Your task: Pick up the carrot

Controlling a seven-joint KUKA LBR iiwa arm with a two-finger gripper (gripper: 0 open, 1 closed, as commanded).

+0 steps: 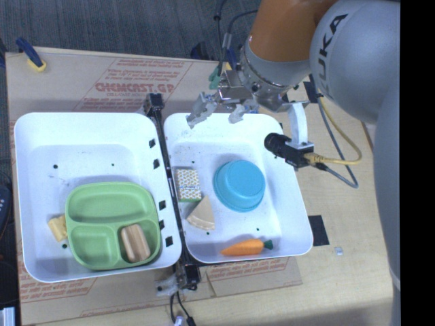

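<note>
Carrot sits tight against the right bin's front wall, open from above; blue bowl behind it crowds the middle.

The claw hangs over the far edge of the right bin, its two fingers spread apart with nothing between them. Well apart from it, the carrot lies along that bin's near wall, green tip toward the right corner. A blue bowl sits mid-bin; a patterned sponge and a bread wedge rest by the left wall. In the left bin, a green divided plate carries a bread roll, with a yellow piece just beside the plate's left edge.
</note>
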